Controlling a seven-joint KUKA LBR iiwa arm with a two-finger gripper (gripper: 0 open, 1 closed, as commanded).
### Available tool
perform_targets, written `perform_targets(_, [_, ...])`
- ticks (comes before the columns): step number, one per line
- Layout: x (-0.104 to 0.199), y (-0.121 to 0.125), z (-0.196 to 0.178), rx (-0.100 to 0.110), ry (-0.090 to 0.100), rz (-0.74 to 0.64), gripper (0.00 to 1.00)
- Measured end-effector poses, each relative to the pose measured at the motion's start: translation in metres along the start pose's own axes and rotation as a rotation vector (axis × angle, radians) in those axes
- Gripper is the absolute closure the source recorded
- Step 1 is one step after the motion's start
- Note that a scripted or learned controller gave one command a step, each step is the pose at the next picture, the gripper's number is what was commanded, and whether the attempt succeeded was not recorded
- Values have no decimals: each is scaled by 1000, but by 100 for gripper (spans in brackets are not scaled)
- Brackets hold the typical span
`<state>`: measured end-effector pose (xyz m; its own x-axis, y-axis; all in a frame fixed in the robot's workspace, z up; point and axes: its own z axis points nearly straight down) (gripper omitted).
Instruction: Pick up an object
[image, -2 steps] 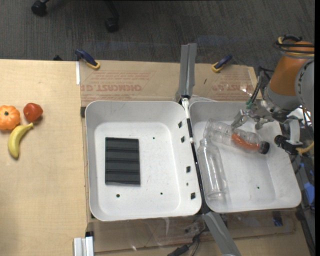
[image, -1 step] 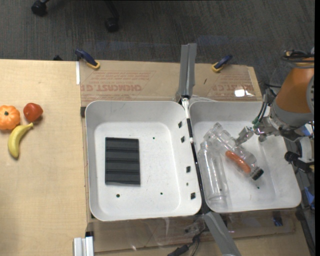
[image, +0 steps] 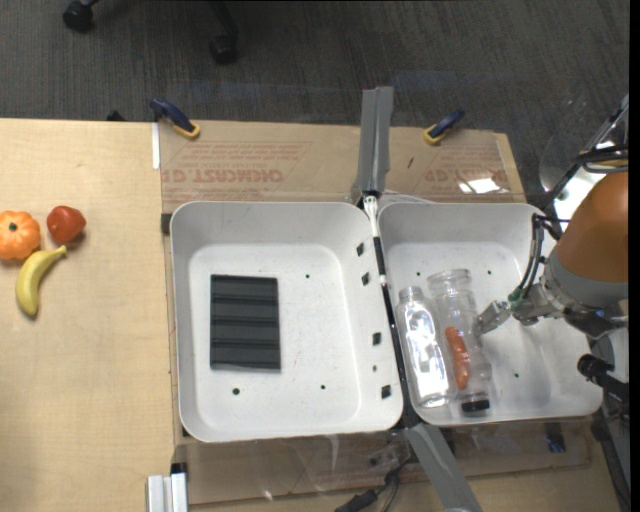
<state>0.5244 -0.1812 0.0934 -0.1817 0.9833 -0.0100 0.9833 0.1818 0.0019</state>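
Hovered just beside clear bottle with orange contents (image: 462, 345) in right bin (image: 520, 225), gripper (image: 497, 314) opening impossible to judge; best lowered squarely astride it before closing.

Two bins set side by side on a bench (image: 90, 400), a ridged block (image: 244, 322) laid in the left bin (image: 190, 330), two bottles (image: 425, 345) lying together in the right bin (image: 520, 385), the gripper (image: 495, 315) positioned just right of them, fruit (image: 38, 250) placed far left on the bench.
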Motion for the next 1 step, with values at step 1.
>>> perform_targets(1, [5,4,-4,-7,-19,-35,0])
